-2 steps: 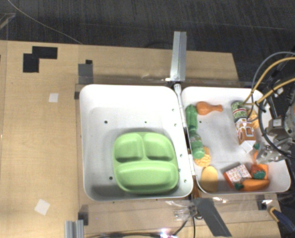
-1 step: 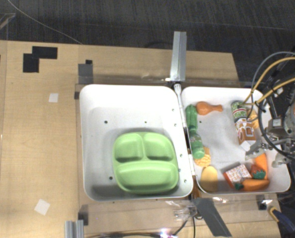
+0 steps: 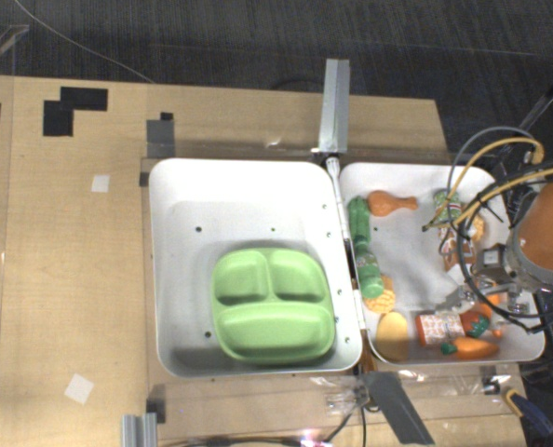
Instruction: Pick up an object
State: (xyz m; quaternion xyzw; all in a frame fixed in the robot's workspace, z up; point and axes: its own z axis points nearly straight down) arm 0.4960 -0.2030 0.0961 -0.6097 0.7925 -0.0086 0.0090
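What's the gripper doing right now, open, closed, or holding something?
Gripper: low in the right bin, over the toys near the small can; whether it is open, closed or holding anything cannot be told.

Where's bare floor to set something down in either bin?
Left bin: bare floor behind and left of the green tray. Right bin: a bare patch between the green bottle and the gripper; its front is crowded.

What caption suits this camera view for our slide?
Robot arm's claw reaches into the right bin of toy food; a green divided tray sits in the left bin.
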